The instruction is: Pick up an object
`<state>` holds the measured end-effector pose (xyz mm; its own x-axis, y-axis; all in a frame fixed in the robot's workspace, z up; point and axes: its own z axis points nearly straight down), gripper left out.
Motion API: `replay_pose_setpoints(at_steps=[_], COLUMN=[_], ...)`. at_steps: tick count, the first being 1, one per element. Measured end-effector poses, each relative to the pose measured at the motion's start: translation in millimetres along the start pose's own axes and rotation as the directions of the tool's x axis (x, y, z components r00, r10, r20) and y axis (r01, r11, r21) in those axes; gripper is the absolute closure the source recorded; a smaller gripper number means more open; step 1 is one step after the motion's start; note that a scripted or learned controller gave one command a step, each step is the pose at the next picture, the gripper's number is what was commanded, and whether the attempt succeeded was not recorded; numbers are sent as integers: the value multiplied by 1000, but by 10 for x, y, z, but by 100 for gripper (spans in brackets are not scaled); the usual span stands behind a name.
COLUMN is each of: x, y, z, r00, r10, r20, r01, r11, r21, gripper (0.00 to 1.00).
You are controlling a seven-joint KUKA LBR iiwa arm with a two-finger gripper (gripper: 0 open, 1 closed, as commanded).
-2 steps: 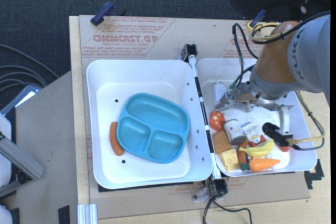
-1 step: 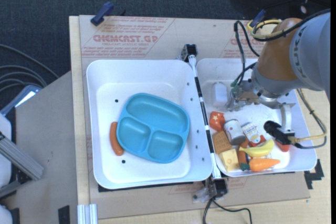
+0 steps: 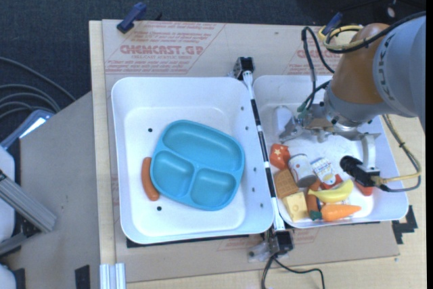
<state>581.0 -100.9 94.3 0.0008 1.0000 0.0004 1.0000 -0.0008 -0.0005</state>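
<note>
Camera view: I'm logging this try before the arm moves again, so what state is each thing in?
Blue divided plate: flat in the left bin, right side up.
Sausage: lying against the plate's left edge.
Food pile: heaped in the right bin at its near end.
Banana: lying on top of the pile.
Carrot: lying at the pile's near edge.
Pincer: low over the right bin, nothing seen held.

Bright even overhead light, soft faint shadows, mild glare on white bins [image 3: 128, 145], slightly soft focus
</note>
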Motion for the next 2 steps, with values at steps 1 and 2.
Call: replay_pose_setpoints(at_steps=[1, 2], x=[92, 93], y=[-666, -655], z=[103, -5], r00=[1000, 1000], r10=[0, 1], r20=[-1, 0], r01=[0, -1], r11=[1000, 1000], r21=[2, -2], gripper=[0, 100])
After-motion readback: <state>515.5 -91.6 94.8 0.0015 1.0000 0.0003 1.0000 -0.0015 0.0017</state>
